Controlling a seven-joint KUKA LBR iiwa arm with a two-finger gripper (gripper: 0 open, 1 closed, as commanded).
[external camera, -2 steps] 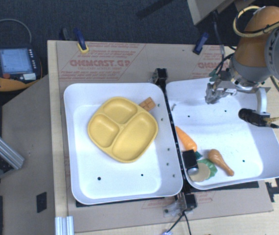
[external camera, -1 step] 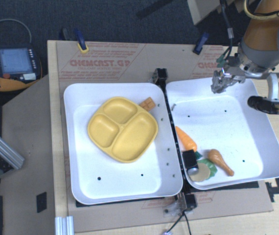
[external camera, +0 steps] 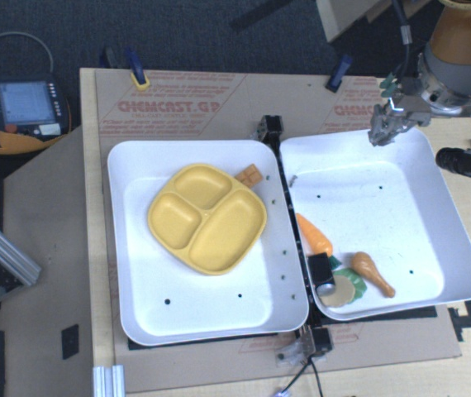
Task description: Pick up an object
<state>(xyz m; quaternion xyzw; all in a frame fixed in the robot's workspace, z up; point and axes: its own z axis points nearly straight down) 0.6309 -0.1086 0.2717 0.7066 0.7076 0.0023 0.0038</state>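
gripper (external camera: pixel 382 134): hanging over the far rim of the right bin (external camera: pixel 434 172), near its far right corner; nothing showing between the fingertips. Can't tell if it's open or closed, too small and dark at this angle.
arm (external camera: pixel 459 48): reaching in from the right, orange band sitting above the wrist, upper part cut off by the frame.
step: reading this as the approach stage, nothing picked yet; the gripper is sitting well apart from every object.
carrot (external camera: pixel 314 235): lying by the near left edge of the right bin, close to the divider between the bins.
drumstick (external camera: pixel 373 273): lying near the near edge of the right bin, just beside a small pile.
pile (external camera: pixel 335 284): black block and a round greenish piece, touching or overlapping; can't tell them apart cleanly.
yellow tray (external camera: pixel 207 218): three-compartment, sitting mid left bin (external camera: pixel 136 246).
brown block (external camera: pixel 249 175): peeking out at the tray's far right edge, partly hidden.
next move: I'm guessing it calls for travelling toward the near left corner of the right bin, then descending on one target; the drumstick is looking the most isolated.
risk: the carrot and pile are crowding the wall, so finger clearance is looking tight.
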